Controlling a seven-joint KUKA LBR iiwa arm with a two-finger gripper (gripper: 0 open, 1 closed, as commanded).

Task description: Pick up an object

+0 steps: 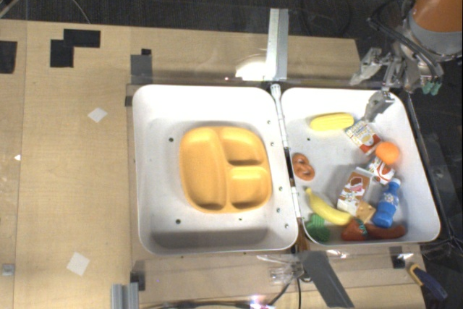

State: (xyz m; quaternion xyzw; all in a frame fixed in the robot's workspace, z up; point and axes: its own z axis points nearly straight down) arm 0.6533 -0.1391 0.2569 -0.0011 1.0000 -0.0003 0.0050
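- The objects I could pick lie in the right bin, and I use that bin as my landmark throughout.
- A small printed packet sits near the bin's far wall, right of centre; it is the item closest to my gripper.
- My gripper hangs over the bin's far right part, just above that packet; nothing is visible between its tips, and I cannot tell whether it is released or clenched.
- A yellow corn-like piece lies near the far wall, left of the packet.
- An orange ball rests toward the bin's right wall, just nearer than the packet.
- A red-and-white carton lies near the bin's middle, with a second small carton beside it under the orange.
- A blue bottle lies by the near right part.
- A banana slants across the near left part, with a green item at the near left corner.
- A pretzel lies against the bin's left wall.
- A red item lies along the near wall.
- Left of this bin, touching it edge to edge, stands the left bin, holding a yellow divided tray.
- My arm's orange band shows beyond the bin's far right corner.
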